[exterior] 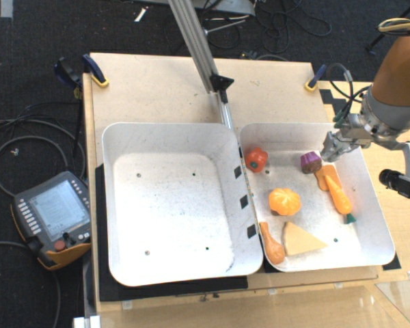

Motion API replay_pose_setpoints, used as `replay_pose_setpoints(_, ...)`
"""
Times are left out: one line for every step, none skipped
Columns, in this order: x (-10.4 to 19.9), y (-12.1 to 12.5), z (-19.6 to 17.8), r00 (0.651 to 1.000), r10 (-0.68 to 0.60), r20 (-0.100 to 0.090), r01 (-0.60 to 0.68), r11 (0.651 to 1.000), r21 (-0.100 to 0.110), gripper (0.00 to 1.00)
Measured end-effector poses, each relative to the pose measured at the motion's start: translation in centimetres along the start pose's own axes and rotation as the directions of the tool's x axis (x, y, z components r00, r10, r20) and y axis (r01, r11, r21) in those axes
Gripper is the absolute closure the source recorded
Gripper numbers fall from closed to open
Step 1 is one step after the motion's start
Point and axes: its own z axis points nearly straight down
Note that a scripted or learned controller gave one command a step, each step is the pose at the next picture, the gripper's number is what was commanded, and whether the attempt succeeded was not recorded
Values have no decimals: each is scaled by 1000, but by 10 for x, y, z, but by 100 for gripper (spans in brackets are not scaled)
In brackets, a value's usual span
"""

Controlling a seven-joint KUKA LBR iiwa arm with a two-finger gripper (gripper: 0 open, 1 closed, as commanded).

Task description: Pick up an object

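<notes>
On the bench (pixel 164 94) sit two white bins, the right bin (pixel 369 244) holding six toy foods (tool (pixel 331 149) over the purple one (pixel 310 161), grip unreadable).

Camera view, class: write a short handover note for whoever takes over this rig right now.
Gripper: low over the right white bin, by the small purple round toy; grip unclear.
Also there: long orange carrot, red tomato-like toy, orange ridged round fruit, tan wedge, orange pear-shaped piece.
Left white bin sits alongside.
Done: nothing visibly lifted.
Left: pick up one object.
</notes>
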Motion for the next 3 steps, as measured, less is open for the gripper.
replay_pose_setpoints(0, 0, 8, 1000, 0, -1, 0, 1000, 7, 100)
replay_pose_setpoints(50, -4, -5, 1000, -4, -4, 4, 1000, 7, 100)
replay_pose_setpoints(97, -8, -15, 1000, -5, -5, 5, 1000, 7, 100)
